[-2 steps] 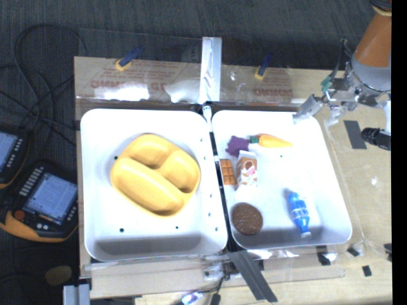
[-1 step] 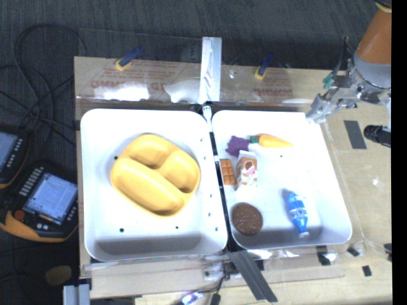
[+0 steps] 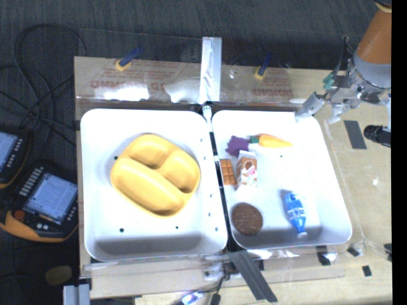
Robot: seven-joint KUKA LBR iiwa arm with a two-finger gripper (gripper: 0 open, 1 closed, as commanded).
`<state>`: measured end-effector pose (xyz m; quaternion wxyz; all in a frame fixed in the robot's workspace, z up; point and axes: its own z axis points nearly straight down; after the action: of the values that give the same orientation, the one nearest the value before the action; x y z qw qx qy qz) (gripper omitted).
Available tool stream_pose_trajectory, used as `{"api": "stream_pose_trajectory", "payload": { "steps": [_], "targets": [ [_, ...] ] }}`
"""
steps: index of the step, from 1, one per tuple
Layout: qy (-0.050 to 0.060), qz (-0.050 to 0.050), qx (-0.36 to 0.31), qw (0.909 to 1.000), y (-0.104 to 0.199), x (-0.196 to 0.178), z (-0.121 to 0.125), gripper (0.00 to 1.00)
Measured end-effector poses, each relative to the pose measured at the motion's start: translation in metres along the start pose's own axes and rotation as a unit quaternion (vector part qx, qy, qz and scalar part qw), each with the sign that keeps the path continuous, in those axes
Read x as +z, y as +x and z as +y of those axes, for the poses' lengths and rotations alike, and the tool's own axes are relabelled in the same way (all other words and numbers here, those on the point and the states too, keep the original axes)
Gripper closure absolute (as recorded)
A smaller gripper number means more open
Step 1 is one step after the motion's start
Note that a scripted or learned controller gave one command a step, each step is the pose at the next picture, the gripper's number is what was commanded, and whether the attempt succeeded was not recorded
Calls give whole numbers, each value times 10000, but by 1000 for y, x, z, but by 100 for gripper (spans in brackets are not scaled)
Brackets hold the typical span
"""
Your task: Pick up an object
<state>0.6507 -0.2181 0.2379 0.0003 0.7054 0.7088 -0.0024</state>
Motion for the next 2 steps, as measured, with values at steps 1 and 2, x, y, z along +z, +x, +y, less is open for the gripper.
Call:
{"api": "stream_pose_trajectory", "payload": {
  "steps": [1,2],
  "targets": [
    [-1,20,-264,9996,16,123,-60,0],
    [-65,-2,-129,9999,52,148,-130,0]
  ]
}}
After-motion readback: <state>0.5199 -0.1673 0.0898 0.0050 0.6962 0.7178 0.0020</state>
